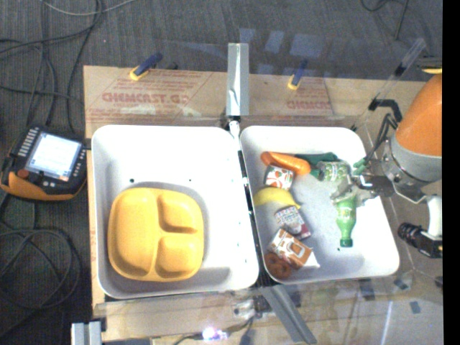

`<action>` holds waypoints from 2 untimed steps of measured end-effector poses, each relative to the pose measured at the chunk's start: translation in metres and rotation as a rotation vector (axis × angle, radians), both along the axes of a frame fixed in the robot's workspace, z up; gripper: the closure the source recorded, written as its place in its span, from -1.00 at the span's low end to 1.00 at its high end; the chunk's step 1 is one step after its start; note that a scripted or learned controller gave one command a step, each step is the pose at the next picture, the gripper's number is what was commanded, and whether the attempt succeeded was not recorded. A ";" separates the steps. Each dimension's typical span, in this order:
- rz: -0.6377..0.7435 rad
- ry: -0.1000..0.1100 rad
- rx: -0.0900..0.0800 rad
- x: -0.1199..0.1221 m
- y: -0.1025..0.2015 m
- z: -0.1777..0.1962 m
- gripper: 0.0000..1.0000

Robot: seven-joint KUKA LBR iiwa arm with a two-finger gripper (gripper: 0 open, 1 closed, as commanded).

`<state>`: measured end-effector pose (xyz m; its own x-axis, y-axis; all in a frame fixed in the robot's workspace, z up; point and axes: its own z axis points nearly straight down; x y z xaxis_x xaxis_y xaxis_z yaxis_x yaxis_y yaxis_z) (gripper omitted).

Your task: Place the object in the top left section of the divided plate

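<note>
Two bins sit side by side on the bench. The left bin (100, 164) holds a divided plate (157, 232) toward its near left. In the right bin (374, 264), a carrot (285, 162) lies at the back, a bottle (346, 221) to the right, a lemon (270, 196) left of centre, and small packets (289, 249) near the front

The arm (420, 131) is cut off at the right edge — its gripper (357, 182) too small and cluttered to read; labels on the packets (290, 249) stay illegible
</note>
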<state>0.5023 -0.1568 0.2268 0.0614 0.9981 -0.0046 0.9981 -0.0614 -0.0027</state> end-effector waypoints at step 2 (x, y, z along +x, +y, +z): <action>-0.031 0.002 0.005 0.027 0.087 -0.045 1.00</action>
